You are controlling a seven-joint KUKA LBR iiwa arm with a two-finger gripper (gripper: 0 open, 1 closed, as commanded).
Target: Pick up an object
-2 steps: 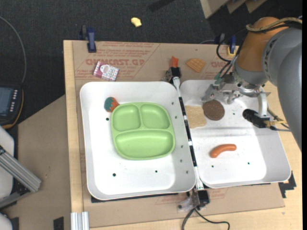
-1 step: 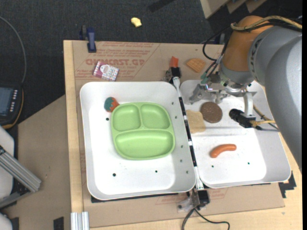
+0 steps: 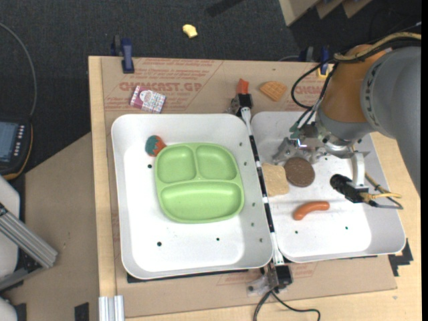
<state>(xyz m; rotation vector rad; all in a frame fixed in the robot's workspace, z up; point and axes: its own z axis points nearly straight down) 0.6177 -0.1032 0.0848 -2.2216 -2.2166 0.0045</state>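
Dark carpet lies round a cardboard-topped surface [image 3: 187, 79] carrying two white bins, and the brown disc [image 3: 299, 173] in the right bin [image 3: 334, 239] serves as the marker for everything else. Well to the left of the disc, the left bin [image 3: 134, 199] holds a green plate [image 3: 198, 182] with three compartments, and a small red and teal thing [image 3: 154, 144] sits at the plate's far corner. Just left of the disc, against the wall between the bins, lies a tan slice [image 3: 274, 180]; whether the two touch I cannot tell. Directly beyond the disc, on its far side from the camera, hangs the end effector [image 3: 302, 151], carried by the arm [image 3: 348, 92] reaching in from the right. Whether it is apart or together I cannot tell. On the near side of the disc and slightly right lies a sausage [image 3: 311, 209], its long axis running almost straight across the view, the right end a little farther away.

The disc looks the likeliest target. It lies on the camera side of the end effector, very close, and is round, so no grasp direction is favoured. The coming move is probably a short shift toward the camera and down.
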